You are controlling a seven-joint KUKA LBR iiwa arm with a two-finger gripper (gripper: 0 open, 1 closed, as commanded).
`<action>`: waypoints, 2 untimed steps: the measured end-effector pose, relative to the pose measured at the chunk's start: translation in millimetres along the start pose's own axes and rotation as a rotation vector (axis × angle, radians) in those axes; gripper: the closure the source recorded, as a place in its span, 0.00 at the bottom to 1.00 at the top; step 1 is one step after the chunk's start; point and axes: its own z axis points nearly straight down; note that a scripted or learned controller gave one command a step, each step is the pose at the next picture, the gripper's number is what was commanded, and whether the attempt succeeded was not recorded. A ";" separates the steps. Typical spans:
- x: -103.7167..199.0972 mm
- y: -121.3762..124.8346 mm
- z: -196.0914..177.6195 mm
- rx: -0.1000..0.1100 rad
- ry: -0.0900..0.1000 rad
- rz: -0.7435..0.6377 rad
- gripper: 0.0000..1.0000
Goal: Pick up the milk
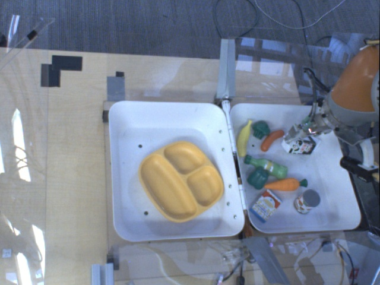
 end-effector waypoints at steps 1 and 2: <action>13.0 40.4 -104.4 0.062 0.000 -0.057 1.00; 13.6 44.3 -117.1 0.052 -0.005 -0.063 1.00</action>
